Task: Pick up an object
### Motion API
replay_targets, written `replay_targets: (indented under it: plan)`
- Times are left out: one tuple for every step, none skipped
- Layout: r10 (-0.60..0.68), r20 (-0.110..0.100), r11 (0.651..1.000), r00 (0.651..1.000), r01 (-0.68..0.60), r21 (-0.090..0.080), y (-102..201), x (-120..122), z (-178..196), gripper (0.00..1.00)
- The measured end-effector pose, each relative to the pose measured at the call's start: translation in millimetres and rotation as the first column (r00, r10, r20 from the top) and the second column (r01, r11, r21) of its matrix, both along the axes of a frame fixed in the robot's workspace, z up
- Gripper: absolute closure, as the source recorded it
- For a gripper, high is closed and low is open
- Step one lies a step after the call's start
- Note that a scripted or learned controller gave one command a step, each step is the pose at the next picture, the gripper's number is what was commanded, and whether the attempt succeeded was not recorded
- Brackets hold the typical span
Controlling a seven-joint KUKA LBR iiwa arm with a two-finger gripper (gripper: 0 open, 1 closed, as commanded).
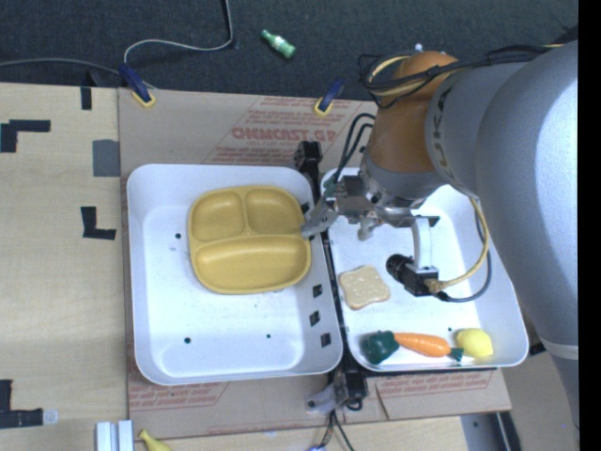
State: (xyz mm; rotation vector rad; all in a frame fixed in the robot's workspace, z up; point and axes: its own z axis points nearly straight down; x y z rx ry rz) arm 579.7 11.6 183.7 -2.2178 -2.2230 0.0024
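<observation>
My gripper (319,216) hangs over the divider between the two bins, its tip right at the right rim of a yellow divided plate (249,238) that lies in the left bin (160,336). In the right bin (488,280) lie a slice of toast (364,287), a carrot (421,344) with a green top (379,347), and a yellow lemon (475,343). These sit along the front of that bin, below the gripper. Nothing shows held in the gripper. The arm's orange band (404,130) and grey body cover the back of the right bin.
A black fitting with a looped cable (413,275) hangs off the wrist over the right bin. Black clips (317,316) line the divider between the bins. Cardboard (235,130) lies under both bins. A small green object (278,43) rests on the dark floor beyond.
</observation>
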Motion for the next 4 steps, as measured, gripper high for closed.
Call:
replay_targets:
  plan:
    - [-0.001,-0.002,1.000,1.000,0.001,0.000,27.6,-96.8,-0.1,0.00]
    - [-0.004,0.000,1.000,1.000,0.004,-0.001,-46.9,-96.4,0.2,0.00]
    - [-0.001,0.001,1.000,1.000,0.001,-0.001,-34.8,-12.4,0.3,0.00]
    - [-0.002,-0.001,1.000,1.000,0.002,0.000,-30.1,-91.8,0.0,0.00]
